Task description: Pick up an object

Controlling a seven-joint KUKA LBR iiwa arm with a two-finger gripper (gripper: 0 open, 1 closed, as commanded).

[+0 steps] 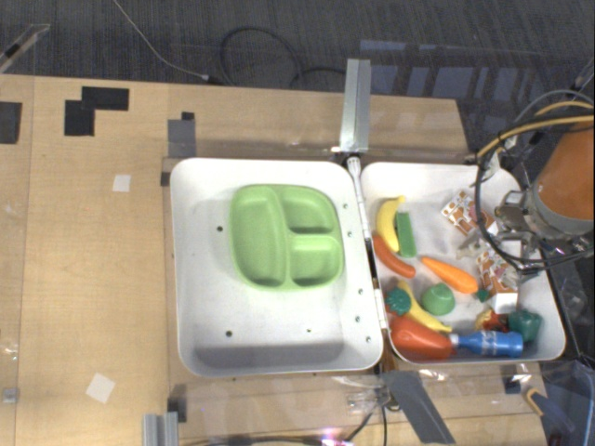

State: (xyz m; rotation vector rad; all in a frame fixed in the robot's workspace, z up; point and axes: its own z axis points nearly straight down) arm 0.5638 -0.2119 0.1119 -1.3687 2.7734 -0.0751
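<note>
From where I stand the pick looks barely begun: the arm (567, 179) sits over the three o'clock edge of the right bin (554, 316), its orange band and cabling bunched above the rim, and nothing has left the bin that I can make out. The gripper (491, 242) seems to be down among the black hoses near the snack packets (459, 212), but the tangle hides it and I cannot tell how its jaws stand or whether anything is caught there. The candidates all lie in the right bin: a yellow banana (387, 221) with a green block (405, 233) against it at about eleven o'clock, an orange carrot (450, 273) near the centre, a green cup (438, 298) just below that, and along the six o'clock wall a red pepper (421, 338) touching a blue bottle (491, 344). The left bin (200, 342) carries a green divided tray (284, 235), well apart from the arm. My guess is that choosing, closing on and lifting a piece all remain, with the carrot or the packets nearest to hand
</note>
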